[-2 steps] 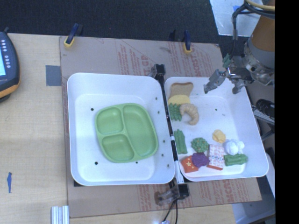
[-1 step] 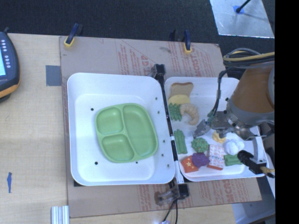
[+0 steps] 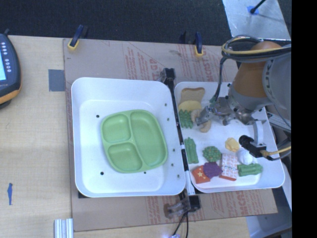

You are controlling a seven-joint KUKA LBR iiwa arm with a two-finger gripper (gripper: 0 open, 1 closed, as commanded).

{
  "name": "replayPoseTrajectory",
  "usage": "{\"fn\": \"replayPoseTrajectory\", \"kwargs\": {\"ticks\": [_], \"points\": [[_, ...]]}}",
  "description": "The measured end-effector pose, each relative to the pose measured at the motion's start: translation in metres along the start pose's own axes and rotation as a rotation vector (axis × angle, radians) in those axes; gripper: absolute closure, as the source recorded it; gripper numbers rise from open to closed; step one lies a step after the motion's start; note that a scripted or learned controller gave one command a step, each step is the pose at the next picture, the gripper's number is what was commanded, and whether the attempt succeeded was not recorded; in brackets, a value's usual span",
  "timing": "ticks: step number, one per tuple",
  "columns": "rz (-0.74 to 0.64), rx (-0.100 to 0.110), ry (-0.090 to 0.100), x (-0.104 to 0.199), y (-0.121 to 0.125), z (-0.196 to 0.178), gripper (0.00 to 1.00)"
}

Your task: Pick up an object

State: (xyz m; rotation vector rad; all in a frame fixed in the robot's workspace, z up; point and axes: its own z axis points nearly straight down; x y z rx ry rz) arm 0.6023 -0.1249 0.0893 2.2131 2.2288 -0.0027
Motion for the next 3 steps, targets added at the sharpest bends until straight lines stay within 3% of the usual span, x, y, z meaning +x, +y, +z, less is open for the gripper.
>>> {"fn": "replayPoseTrajectory", "kwargs": {"ticks": [1,2,3], "points": [[0.009,0.008,0.000,-0.055,-0.062,-0.002,0.00],[-0.003,0.000,0.003,-0.009,-0.025,-0.003,0.00],[0.000,0.001,0.000,-0.013,-0.026,-0.014,1.00]]}}
